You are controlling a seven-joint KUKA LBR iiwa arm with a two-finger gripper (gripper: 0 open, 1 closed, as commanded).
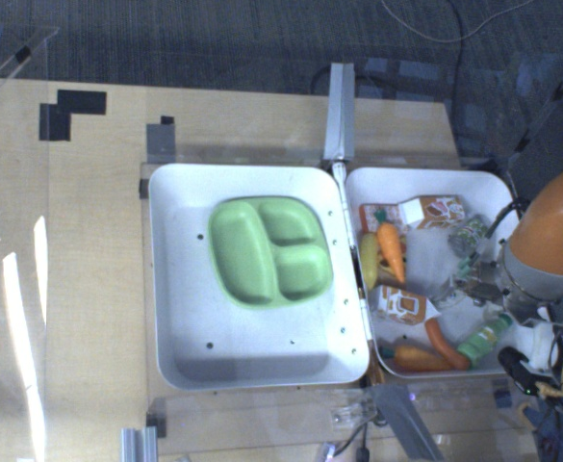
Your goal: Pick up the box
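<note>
Claw [466,282] work is happening at the right side of the right bin [498,192], where the grey arm with the orange band [553,231] is reaching in. The claw is sitting low among the toys, and it is too blurry to tell how it is set or whether it is gripping anything. Just left of the claw, a small orange and white box [399,304] is lying flat near the middle of the right bin. Another box-like pack [438,209] is lying near the far wall of the right bin. A carrot [390,245] is lying just above the small box, a yellow piece [368,259] is sitting by the bin's left wall, and a second carrot [445,344] and a green bottle [483,336] are crowding the near side. To do this well, the claw should probably be coming straight down over the small box, staying away from the carrots, and squeezing its short sides. Left of the right bin, a green tray [268,249] is resting in the other bin [180,287].
</note>
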